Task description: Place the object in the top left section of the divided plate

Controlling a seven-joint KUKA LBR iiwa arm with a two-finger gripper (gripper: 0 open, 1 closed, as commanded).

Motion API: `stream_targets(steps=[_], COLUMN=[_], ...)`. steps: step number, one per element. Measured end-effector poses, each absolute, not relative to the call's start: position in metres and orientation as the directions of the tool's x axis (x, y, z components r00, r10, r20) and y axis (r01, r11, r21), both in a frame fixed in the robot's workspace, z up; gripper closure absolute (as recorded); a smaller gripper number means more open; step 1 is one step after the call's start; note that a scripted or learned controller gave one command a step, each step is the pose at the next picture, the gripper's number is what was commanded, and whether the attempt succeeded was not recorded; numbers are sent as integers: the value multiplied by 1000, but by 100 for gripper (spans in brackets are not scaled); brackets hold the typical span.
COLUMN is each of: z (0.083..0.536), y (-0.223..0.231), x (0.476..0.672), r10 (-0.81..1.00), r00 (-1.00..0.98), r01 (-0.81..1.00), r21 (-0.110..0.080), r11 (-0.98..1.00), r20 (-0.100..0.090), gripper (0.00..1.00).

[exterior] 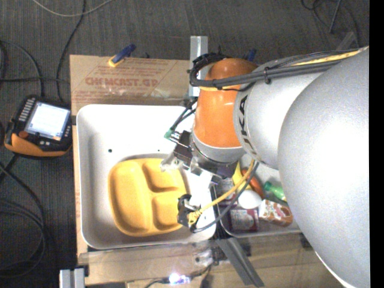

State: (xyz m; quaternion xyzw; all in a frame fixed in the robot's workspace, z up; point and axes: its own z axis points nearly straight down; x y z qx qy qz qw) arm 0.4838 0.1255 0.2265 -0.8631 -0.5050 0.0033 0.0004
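A yellow divided plate (pixel 141 197) lies in the left white bin (pixel 90 131), toward its front. It has one long section on the left and two smaller ones on the right. My gripper (pixel 177 161) hangs under the orange wrist band, low over the plate's far right rim. The wrist and its cabling hide the gripper's lower end. All of the plate's sections that I can see are bare.
The right bin (pixel 240 236) is mostly hidden by the arm. A printed packet (pixel 241 219), a red-orange wrapper (pixel 277 212), a green item (pixel 275 191) and a white round thing (pixel 249 199) show in it. A teach pendant (pixel 39 126) lies left of the bench.
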Motion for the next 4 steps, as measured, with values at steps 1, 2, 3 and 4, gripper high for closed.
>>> stream_targets(steps=[1,2,3,4], z=[227,191,198,198], y=[126,141,142,142], x=[484,482,481,481], r10=[872,709,712,711], r00=[490,705,703,703], r01=[872,709,711,711], r21=[-4,-5,-10,-10], r11=[-490,-705,-703,-703], r20=[-5,-7,-12,-12], gripper=[0,0,100,0])
